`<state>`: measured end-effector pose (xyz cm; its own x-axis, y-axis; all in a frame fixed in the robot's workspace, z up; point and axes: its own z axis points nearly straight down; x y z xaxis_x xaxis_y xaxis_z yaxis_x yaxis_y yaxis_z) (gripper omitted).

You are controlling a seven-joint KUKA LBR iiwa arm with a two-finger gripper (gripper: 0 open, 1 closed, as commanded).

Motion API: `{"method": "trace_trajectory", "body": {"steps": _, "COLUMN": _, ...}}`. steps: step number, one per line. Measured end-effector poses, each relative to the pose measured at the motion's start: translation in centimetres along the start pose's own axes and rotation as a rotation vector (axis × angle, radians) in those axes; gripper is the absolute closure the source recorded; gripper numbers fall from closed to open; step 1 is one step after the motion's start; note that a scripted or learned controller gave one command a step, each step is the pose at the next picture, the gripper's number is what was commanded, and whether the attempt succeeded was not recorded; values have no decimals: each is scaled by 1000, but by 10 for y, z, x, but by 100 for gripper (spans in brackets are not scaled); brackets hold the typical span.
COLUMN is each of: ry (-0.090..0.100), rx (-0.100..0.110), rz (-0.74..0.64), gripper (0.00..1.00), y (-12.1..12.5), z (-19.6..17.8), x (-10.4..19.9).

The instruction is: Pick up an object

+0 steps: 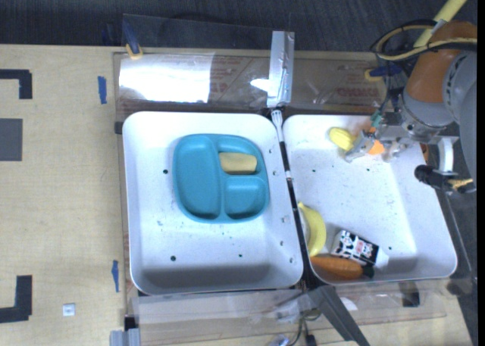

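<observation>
I'm seeing four objects lying in the right bin (394, 208): yellow lemon (341, 138) beside the gripper (369, 145), banana (313, 229), orange carrot (338, 266), black-white box (356, 247). Left bin (144, 208) is holding one blue tray (220, 176) with one sponge (238, 163). Gripper grasp: can't tell.

Left bin (144, 208): blue divided tray (220, 176), tan block (238, 163) in its upper right compartment. Right bin (394, 208): banana (314, 229), orange item (337, 266), black-white packet (356, 247), small yellow object (341, 138) just beside tool (365, 148).
</observation>
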<state>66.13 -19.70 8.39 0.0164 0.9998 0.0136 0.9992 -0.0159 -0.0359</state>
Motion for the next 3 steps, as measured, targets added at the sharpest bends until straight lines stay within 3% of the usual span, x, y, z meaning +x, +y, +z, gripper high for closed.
{"method": "trace_trajectory", "body": {"steps": 1, "ry": 10, "rx": 21, "rz": 316, "gripper": 0, "y": -1, "z": 0, "x": 2}}
{"method": "trace_trajectory", "body": {"steps": 2, "ry": -8, "rx": -41, "rz": 311, "gripper": 0, "y": -77, "z": -115, "x": 0}}
{"method": "trace_trajectory", "body": {"steps": 3, "ry": -4, "rx": -38, "rz": 162, "gripper": 0, "y": -114, "z": -8, "x": -3}}
